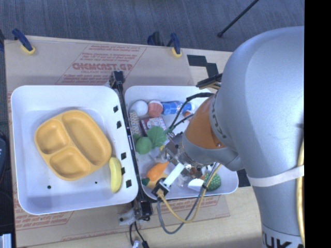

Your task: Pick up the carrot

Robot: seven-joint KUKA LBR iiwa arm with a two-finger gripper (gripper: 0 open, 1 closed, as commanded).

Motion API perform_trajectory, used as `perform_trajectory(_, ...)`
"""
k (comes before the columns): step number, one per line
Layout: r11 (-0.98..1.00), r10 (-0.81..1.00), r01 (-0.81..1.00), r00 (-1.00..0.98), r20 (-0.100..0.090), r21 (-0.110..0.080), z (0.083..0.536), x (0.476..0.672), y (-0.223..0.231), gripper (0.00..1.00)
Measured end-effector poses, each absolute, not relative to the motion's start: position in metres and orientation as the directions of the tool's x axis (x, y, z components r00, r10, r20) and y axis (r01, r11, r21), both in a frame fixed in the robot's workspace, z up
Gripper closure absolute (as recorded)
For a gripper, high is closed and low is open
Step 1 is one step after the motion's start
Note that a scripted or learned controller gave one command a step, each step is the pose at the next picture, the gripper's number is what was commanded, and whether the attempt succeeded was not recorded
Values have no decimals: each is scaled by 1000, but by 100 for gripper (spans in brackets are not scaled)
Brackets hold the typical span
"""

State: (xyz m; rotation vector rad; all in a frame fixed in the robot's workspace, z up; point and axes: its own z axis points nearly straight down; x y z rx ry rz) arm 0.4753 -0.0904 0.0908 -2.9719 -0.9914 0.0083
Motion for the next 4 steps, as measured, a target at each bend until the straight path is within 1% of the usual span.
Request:
perform_trajectory(3, -800, 600, 600, 800, -2, -10, 91, 475, -90, 0)
perform_trajectory(4, -975, 222, 222, 975, -4, -6, 91, 475, -92, 0)
